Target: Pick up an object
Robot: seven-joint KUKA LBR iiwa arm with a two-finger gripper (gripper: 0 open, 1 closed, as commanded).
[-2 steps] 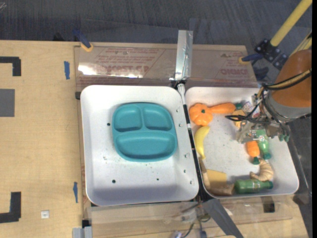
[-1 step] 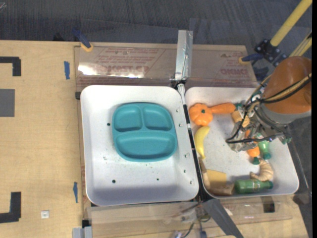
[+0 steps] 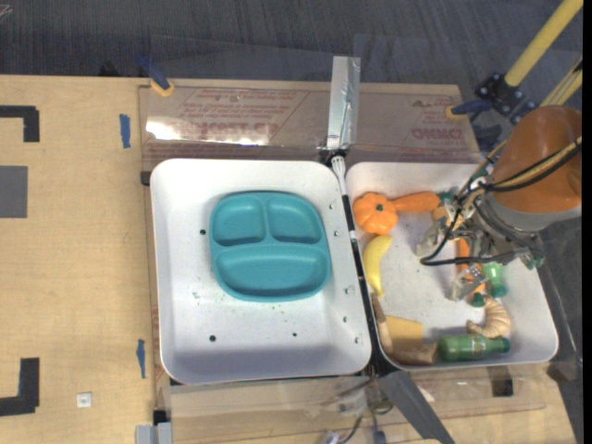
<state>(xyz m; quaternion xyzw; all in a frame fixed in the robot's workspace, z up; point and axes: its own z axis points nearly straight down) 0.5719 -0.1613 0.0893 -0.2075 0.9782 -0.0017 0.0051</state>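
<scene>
The claw (image 3: 470, 265) hangs low over the right bin (image 3: 546, 326), above its right-hand half, and whether it is apart or together cannot be told: cables and metal parts crowd the view there. Just under it lies a small green and orange item (image 3: 487, 283), too tangled with the wrist hardware to name, and nothing can be seen gripped. The nearest plain candidates lie along the bin's near edge: a green bottle-like piece (image 3: 472, 346), on its side, probably light, hard plastic and rather slick, best taken across its round middle; touching it above, a curled tan piece (image 3: 495, 320), likely soft or ridged and easier to pinch at the bend. A yellow banana (image 3: 373, 262) rests along the left wall, and an orange pumpkin (image 3: 376, 213) sits above it in the far left corner, with an orange carrot-like piece (image 3: 416, 202) just beside it; all look like light toy food, the pumpkin probably too wide for a sure hold. A tan wedge (image 3: 403, 333) lies in the near left corner. One of each, seven things in the right bin. The left bin (image 3: 180, 340) carries one teal divided plate (image 3: 269, 245), with three compartments. Two bins on the worktop (image 3: 65, 276).
</scene>
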